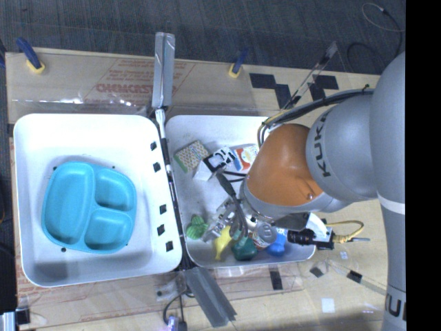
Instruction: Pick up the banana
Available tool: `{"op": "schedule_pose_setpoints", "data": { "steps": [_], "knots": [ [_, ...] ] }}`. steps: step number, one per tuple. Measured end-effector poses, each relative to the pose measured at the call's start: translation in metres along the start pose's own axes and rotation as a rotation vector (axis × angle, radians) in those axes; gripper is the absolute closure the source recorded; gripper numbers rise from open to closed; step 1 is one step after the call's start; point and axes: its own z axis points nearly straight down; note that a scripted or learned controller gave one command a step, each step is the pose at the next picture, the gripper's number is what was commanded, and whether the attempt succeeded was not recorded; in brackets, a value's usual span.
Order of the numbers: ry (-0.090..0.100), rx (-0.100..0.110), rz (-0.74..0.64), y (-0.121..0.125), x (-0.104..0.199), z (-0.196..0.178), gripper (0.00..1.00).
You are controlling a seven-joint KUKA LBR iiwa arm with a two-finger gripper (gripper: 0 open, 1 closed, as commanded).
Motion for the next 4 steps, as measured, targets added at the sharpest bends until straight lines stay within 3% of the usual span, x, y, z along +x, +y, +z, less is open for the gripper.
{"op": "schedule_pose_setpoints", "data": {
  "steps": [1, 2, 3, 4],
  "knots": [
    [-0.009, -0.003, 0.203, 0.063, 0.048, -0.094, 1.0],
    [-0.009, -0.003, 0.203, 0.063, 0.048, -0.094, 0.0],
    [-0.012, -0.002, -0.259, 0.022, 0.007, -0.094, 0.0],
    [-0.01, -0.001, -0.404, 0.01, 0.007, -0.099, 0.0]
  ]
}}
